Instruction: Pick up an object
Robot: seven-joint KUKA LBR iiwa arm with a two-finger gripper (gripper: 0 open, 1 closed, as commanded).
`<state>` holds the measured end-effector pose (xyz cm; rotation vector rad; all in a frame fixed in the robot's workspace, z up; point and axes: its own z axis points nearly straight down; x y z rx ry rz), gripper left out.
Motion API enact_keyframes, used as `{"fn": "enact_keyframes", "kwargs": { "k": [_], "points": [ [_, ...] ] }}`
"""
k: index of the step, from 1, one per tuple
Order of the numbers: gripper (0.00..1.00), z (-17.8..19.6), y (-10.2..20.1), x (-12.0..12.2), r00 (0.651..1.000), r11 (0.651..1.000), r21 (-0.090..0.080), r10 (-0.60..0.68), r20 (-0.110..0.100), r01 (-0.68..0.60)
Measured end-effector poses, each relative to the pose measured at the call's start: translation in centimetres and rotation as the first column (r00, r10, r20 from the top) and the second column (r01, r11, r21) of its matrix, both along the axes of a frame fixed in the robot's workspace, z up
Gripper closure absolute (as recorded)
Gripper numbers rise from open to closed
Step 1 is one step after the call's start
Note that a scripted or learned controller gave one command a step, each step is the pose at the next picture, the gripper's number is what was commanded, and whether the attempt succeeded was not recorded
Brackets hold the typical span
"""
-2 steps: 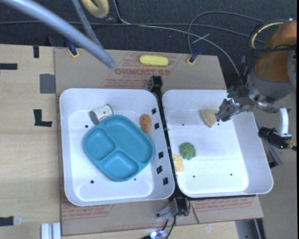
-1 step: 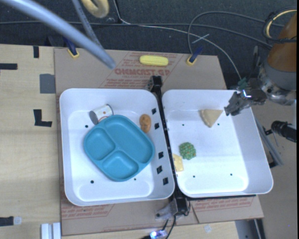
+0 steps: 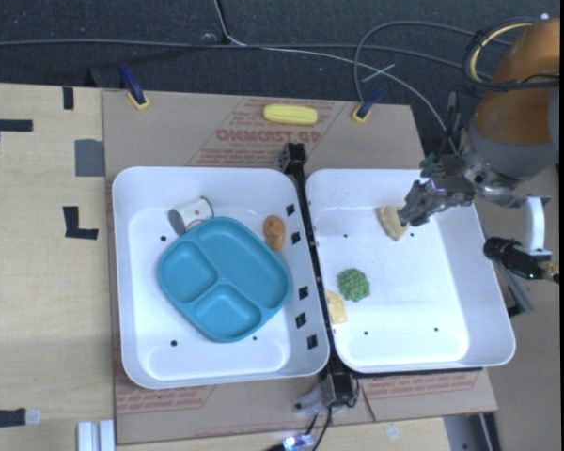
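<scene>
On my desk (image 3: 38, 280) two bins sit side by side. In the left bin (image 3: 132, 280) a divided tray (image 3: 224, 278) lies mid-bin, a small cup (image 3: 190, 214) behind it, a roundish lump (image 3: 274, 232) at its right. In the right bin (image 3: 451, 318) my claw (image 3: 415, 209) meets a wedge (image 3: 391, 222) at the back; a bumpy ball (image 3: 353, 284) lies nearer, left.

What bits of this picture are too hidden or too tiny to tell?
- Gripper: camera view, too small and dark to tell whether it touches the tan chunk.
- Small white cup: lying down; contents too small to see.
- Pale yellow piece: its left side is cut off by the right bin's rim.
</scene>
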<state>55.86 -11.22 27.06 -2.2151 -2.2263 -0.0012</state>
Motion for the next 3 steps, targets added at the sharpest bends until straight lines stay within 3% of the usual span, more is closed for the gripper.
{"fn": "enact_keyframes", "kwargs": {
  "k": [1, 3],
  "points": [
    [1.00, 0.2, 5.4, -1.2, 1.000, 1.000, 0.000, 0.001, -0.001, -0.001],
    [1.00, -3.4, 16.6, -3.8, 1.000, 1.000, 0.000, 0.001, -0.004, -0.001]
  ]
}}
